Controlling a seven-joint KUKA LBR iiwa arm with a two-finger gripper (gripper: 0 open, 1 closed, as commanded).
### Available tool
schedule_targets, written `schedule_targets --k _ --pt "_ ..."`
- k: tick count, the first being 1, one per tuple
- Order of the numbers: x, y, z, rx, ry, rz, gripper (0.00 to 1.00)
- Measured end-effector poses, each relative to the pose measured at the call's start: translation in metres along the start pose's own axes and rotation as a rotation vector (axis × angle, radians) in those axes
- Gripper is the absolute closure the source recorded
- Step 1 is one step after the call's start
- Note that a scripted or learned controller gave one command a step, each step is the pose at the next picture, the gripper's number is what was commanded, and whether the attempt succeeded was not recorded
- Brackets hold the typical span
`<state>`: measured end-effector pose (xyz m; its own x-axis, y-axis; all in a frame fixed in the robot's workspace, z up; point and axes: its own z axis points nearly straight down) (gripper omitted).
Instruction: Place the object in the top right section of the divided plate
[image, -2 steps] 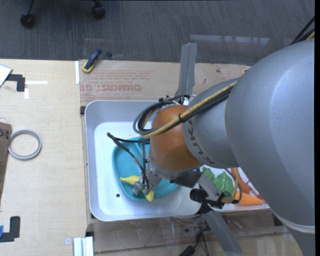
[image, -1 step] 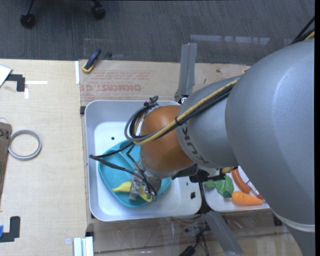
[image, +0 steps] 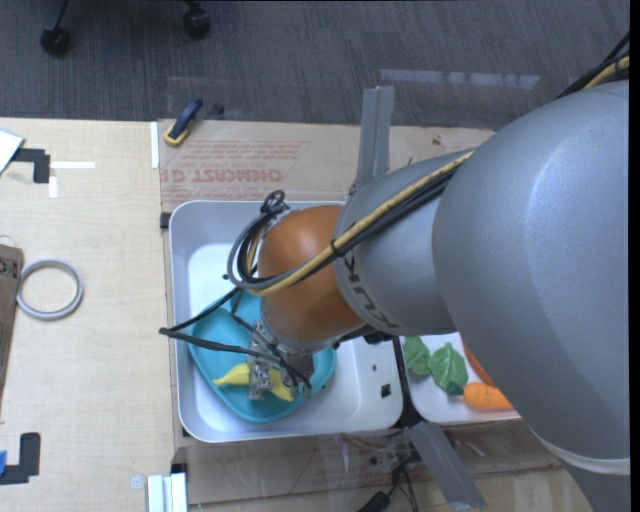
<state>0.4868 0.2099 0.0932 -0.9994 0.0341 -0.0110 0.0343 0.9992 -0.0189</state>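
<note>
item: hand (image: 265, 378), low in the frame's lower centre, down over the teal divided plate (image: 215, 345) in the left white bin (image: 190, 250). we cannot tell from this angle how it is set or whether it has anything in its grip, since the orange band (image: 300, 270) and wrist cover it from above.

item: yellow object (image: 238, 374), banana-like, curved, smooth and bright, lying in the plate at the lower centre of the frame, its two ends showing on either side of the hand. which section it lies in we cannot tell; the dividers are hidden by the arm.

step in hand, as we judge it: a grasp or a release at the plate. next move calls for settling the yellow object into the plate's top right section, then lifting straight up without dragging the plate.

item: right white bin (image: 440, 405), lower right of the frame, bearing a green leafy piece (image: 435, 362) and an orange carrot-like piece (image: 487, 396).

item: worktop (image: 90, 400), with a roll of tape (image: 47, 288) at the frame's left.
</note>
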Motion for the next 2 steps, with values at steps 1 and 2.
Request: schedule_targets --k 1,2 --pt "-0.005 0.002 -0.005 -0.003 -0.015 -0.306 1.00" --pt "-0.002 0.018 0.001 -0.015 0.014 0.555 1.00"
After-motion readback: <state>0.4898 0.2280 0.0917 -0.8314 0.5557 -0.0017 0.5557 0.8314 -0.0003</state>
